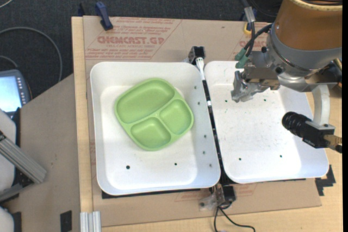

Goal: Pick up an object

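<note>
A light green divided plate (pixel 154 113) with three compartments lies flat in the left bin (pixel 109 165), tilted a little toward the bin's centre. My gripper (pixel 242 93) hangs over the upper left part of the right bin (pixel 261 160), close above its white floor and near the wall between the two bins. It is well to the right of the plate and does not touch it. I see no object at the gripper's tip.
The two white bins sit side by side on a cardboard sheet (pixel 130 38). A blue clamp (pixel 103 15) holds the sheet's far left corner. Small black clips (pixel 196 54) sit at the joint between the bins.
</note>
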`<state>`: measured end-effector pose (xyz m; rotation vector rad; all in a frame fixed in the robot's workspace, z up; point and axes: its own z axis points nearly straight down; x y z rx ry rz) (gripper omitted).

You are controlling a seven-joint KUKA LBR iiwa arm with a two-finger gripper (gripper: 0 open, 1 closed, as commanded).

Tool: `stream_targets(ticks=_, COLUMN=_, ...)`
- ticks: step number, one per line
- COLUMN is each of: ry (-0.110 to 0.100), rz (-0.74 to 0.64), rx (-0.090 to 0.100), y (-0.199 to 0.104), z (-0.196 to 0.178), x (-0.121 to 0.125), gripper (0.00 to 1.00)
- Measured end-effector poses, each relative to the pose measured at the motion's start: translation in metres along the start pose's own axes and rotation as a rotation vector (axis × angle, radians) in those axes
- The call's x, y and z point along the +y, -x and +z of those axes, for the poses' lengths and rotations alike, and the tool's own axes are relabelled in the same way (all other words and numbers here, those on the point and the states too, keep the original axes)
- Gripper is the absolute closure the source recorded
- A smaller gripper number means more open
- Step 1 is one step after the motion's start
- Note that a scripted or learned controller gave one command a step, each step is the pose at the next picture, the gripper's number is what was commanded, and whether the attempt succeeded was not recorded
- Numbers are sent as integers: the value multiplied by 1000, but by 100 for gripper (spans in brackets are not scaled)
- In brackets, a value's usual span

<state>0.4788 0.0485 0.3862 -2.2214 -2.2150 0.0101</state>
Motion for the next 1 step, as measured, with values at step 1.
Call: stream_targets(ticks=1, ry=16, rz=-7, rx=4, y=-30, z=-64, x=1, gripper=100)
